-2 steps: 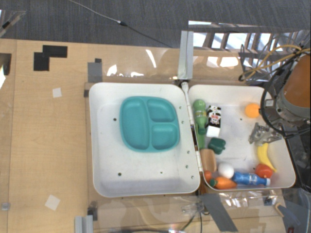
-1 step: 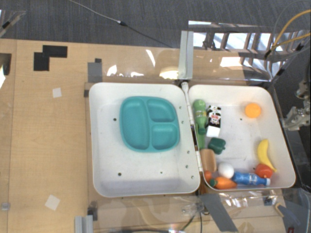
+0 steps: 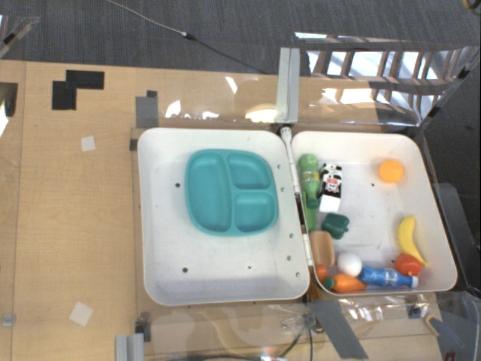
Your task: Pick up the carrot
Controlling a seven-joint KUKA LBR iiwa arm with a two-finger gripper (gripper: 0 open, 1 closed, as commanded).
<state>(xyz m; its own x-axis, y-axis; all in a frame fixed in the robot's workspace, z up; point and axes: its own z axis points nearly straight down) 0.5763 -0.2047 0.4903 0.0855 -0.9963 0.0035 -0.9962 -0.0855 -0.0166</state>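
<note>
We are looking first at the near-left corner of the right bin (image 3: 440, 224), where the carrot (image 3: 346, 283) is lying flat against the near wall. It is touching a white ball (image 3: 349, 263) on its far side, and its right end is meeting a blue bottle (image 3: 388, 278). Here we are judging the main risk: a gripper coming down on so crowded a corner is likely to be striking the wall or the ball. It could also be closing on the bottle instead, or nudging the carrot tighter into the corner. We cannot tell how the jaws are standing. Just left of the ball, a tan block (image 3: 322, 247) is narrowing the room further. To the right, a red piece (image 3: 408, 265) and a banana (image 3: 407, 236) are sitting near the right wall, apart from the carrot. Farther back, a dark green piece (image 3: 335, 224), a cow-patterned carton (image 3: 331, 180) and a long green item (image 3: 307, 173) are lining the left wall. An orange ball (image 3: 391, 171) is resting at the far right, and its colour could be drawing a wrong pick. In the left bin (image 3: 161, 277), a teal plate (image 3: 229, 192) is lying well apart from the carrot.
</note>
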